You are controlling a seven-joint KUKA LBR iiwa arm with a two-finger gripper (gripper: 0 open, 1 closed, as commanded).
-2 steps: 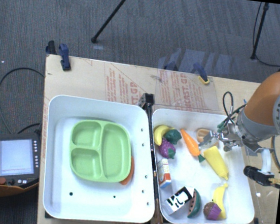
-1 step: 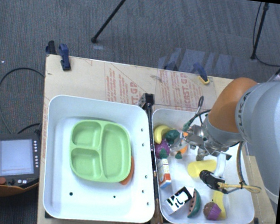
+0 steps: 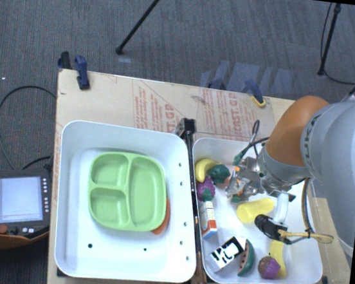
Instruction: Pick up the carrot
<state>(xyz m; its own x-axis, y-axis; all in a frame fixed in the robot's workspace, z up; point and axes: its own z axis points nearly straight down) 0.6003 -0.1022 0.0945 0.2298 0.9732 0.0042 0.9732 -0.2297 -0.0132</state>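
My gripper [image 3: 241,183] is low in the right bin [image 3: 307,269], over the cluster of toy food at its upper middle. A small orange piece, probably the carrot [image 3: 234,192], peeks out right under the gripper's tip, mostly hidden by it. The view does not let me tell whether the carrot is touched or held. The grey arm with its orange band comes in from the right, above the bin's far right corner.
Around the gripper lie a yellow lemon [image 3: 202,168], a dark green piece [image 3: 219,173], purple grapes [image 3: 206,189], a yellow piece [image 3: 251,210], a small carton [image 3: 208,217], a black-and-white box [image 3: 228,250] and a watermelon slice [image 3: 248,258]. The left bin [image 3: 63,220] holds a green divided plate [image 3: 125,191].
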